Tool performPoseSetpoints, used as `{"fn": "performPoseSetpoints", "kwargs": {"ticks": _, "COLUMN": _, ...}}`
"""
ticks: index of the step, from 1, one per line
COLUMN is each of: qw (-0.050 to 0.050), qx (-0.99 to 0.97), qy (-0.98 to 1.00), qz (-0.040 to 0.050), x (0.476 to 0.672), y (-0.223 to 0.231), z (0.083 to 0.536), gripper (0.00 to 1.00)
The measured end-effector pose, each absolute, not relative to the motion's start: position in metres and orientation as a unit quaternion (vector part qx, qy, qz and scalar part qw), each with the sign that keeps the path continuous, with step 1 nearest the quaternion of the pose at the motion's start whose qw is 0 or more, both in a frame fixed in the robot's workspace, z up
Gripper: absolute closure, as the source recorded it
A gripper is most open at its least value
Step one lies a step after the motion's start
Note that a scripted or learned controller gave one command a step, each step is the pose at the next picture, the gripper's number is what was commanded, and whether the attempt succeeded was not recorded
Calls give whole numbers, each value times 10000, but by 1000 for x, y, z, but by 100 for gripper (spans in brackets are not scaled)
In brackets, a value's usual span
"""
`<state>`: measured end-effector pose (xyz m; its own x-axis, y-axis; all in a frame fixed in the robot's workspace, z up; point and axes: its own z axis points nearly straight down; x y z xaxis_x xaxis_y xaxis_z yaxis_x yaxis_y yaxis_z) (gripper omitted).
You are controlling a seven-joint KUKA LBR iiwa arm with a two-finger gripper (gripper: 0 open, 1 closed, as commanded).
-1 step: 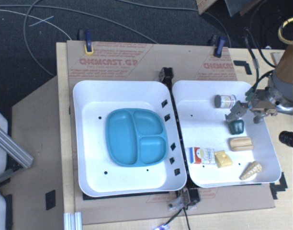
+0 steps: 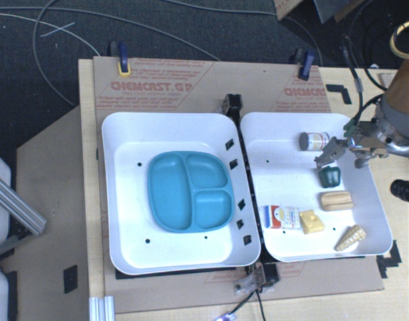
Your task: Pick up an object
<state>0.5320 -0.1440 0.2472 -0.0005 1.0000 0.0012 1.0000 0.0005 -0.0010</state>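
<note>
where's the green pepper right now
The green pepper lies in the right bin, toward its far right side, just below the hand and above the tan block.

Red print reading "CHEMCAST GP" runs across the board [image 2: 158, 79] under the bins — once at upper left, again, fainter, at upper right. The carton [image 2: 280, 217] bears red markings — too small to read.
</note>
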Motion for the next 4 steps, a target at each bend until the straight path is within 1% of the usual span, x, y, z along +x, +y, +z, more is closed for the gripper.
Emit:
{"fn": "performPoseSetpoints", "kwargs": {"ticks": 2, "qw": 34, "qx": -7071, "qy": -7072, "qz": 13, "x": 531, "y": -143, "z": 161, "gripper": 0}}
{"fn": "performPoseSetpoints", "kwargs": {"ticks": 3, "qw": 42, "qx": -7071, "qy": -7071, "qz": 16, "x": 525, "y": -138, "z": 99, "gripper": 0}}
{"fn": "performPoseSetpoints", "kwargs": {"ticks": 4, "qw": 6, "qx": -7072, "qy": -7070, "qz": -6, "x": 527, "y": -139, "z": 114, "gripper": 100}}
